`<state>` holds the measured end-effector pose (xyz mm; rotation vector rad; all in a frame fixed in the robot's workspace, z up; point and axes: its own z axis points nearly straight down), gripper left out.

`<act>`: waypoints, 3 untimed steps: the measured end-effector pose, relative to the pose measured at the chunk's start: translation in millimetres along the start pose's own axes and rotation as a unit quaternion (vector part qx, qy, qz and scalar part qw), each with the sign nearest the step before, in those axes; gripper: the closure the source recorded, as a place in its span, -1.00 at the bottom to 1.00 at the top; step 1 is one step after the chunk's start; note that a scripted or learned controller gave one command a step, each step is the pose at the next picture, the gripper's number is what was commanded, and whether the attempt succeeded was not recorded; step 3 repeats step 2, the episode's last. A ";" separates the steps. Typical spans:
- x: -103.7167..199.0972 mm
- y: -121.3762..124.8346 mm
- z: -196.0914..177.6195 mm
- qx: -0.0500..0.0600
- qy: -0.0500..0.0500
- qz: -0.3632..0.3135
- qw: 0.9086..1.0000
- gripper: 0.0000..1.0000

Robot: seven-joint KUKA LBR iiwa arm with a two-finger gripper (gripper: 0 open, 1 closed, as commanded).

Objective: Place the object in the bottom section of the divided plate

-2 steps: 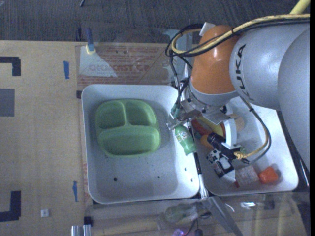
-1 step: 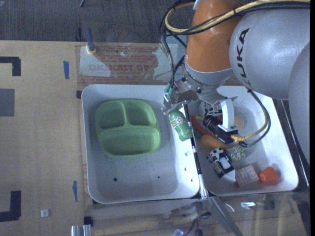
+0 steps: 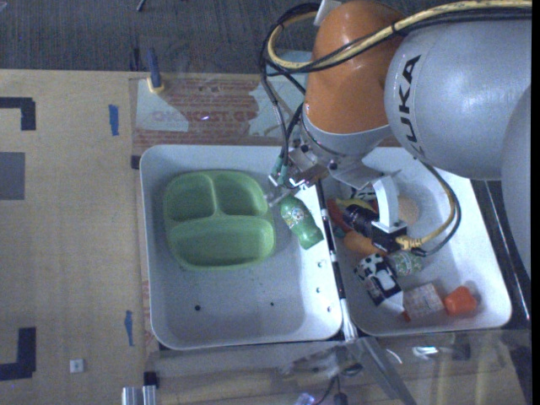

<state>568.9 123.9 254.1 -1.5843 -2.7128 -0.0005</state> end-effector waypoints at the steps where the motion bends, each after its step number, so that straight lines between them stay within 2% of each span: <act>1: 16.9 4.6 35.4 0.000 0.000 -0.083 0.997 1.00; 2: 16.6 4.6 35.2 0.000 0.000 -0.083 0.997 -1.00; 3: 16.6 4.6 35.2 0.000 0.000 -0.083 0.997 -1.00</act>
